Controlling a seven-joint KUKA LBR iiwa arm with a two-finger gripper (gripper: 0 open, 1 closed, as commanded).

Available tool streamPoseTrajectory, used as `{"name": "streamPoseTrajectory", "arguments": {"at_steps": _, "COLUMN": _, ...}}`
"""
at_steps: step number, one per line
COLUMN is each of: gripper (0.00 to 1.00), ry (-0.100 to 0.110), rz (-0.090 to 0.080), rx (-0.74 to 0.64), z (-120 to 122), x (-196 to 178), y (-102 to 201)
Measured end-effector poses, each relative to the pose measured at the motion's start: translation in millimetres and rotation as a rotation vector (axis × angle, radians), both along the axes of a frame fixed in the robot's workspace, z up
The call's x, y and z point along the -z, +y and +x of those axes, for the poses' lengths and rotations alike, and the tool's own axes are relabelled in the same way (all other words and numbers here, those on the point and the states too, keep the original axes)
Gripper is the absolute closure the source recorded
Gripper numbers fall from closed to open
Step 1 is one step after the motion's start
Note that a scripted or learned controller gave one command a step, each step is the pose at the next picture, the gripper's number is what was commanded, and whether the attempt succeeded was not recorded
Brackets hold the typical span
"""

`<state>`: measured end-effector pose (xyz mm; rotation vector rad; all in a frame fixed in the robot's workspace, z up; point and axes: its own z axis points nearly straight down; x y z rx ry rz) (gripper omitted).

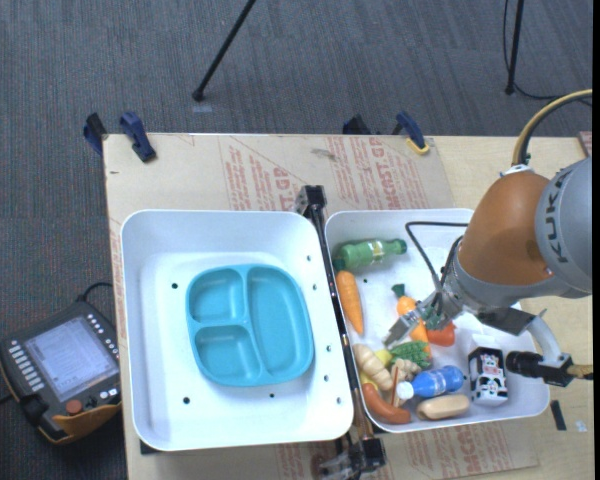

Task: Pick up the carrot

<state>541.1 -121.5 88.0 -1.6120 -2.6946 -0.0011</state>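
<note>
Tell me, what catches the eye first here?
Probably the big grey and orange robot arm reaching in from the right over the right bin, which is crowded with toy food, including a carrot by its left wall. The left bin holds just a blue divided plate.

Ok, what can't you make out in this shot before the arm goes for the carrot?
- Gripper: too small and blurred in the camera view to tell its finger state.
- Orange item at the gripper: partly covered by it, identity unclear.
- Toys under the arm: hidden by the wrist.
- Carrot: fully visible.
</note>
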Motion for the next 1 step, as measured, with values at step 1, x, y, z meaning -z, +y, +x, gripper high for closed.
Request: {"name": "streamPoseTrajectory", "arguments": {"at_steps": 1, "gripper": 1.0, "ry": 0.0, "rz": 0.001, "rx": 0.007, "z": 0.1, "x": -9.6, "y": -0.9}}
